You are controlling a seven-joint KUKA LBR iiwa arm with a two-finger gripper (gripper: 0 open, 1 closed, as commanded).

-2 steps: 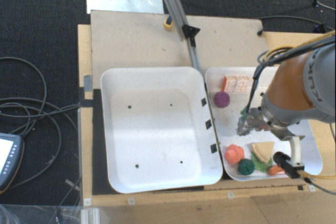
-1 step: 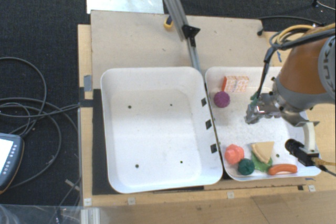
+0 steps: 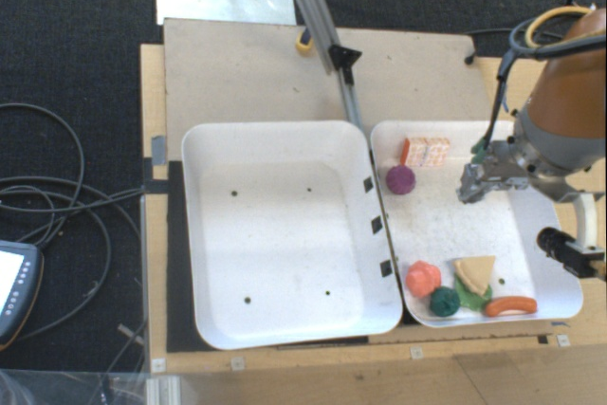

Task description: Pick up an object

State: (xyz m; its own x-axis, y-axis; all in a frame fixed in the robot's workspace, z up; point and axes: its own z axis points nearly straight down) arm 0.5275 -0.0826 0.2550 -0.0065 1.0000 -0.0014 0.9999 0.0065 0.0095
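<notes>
End effector point(image 3: 471, 186) hangs over bare floor of right bin point(image 3: 455, 223), grip state can't tell, nothing seen in it; purple ball point(image 3: 400, 179) just left, orange box point(image 3: 424, 151) near

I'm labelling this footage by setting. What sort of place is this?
Probably a robotics lab test bench: a robot arm reaches over two white bins, toy food such as a purple ball fills one, and a control pendant lies among floor cables.
</notes>
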